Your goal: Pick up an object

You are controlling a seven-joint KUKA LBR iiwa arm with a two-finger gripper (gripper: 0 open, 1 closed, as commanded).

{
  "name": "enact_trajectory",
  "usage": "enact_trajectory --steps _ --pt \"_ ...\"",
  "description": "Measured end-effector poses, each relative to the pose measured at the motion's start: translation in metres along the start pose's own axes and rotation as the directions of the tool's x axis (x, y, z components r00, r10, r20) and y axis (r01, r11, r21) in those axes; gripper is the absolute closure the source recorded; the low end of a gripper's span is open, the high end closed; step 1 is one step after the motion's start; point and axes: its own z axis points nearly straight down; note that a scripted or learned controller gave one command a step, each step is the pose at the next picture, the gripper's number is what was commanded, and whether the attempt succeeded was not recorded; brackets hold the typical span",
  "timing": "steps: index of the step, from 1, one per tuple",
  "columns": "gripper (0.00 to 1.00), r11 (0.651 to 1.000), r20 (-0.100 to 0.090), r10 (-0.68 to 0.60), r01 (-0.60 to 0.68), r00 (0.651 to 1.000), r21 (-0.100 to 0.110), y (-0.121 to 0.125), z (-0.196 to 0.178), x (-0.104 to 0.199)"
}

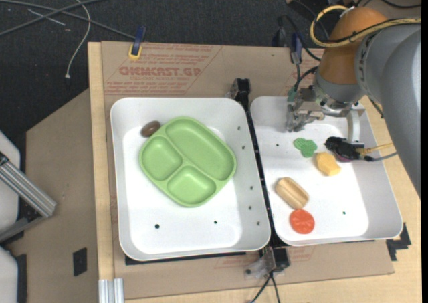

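My gripper [296,121] hangs over the far left part of the right bin [374,218], pointing down. Just in front of it and to its right lies a small green piece [305,146] on the bin floor, apart from the gripper. A yellow lump [328,164] lies to the right of the green piece. Nearer the front are a tan bread-like roll [291,192] and a red round piece [301,221]. In the left bin [134,228] a green divided plate [188,160] lies flat, with a small brown piece [150,128] at its far left corner.
The ridge where the two bins meet [257,168] runs just left of the gripper. The grey arm with its orange band [348,34] covers the far right corner of the right bin. Bare white floor shows at the right bin's front right.
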Motion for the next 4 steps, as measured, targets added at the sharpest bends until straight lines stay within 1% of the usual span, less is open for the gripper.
enact_trajectory --steps 1,2,3,4 --pt "1.0 1.0 0.001 0.001 -0.001 1.0 -0.004 0.003 -0.045 -0.004" --pt "1.0 1.0 0.002 0.001 -0.001 1.0 -0.006 0.002 -0.105 -0.012" --pt "1.0 1.0 0.001 0.0 0.0 1.0 -0.002 0.003 -0.112 -0.011" --pt "1.0 1.0 -0.001 -0.002 0.002 1.0 0.003 0.001 -0.107 0.042"
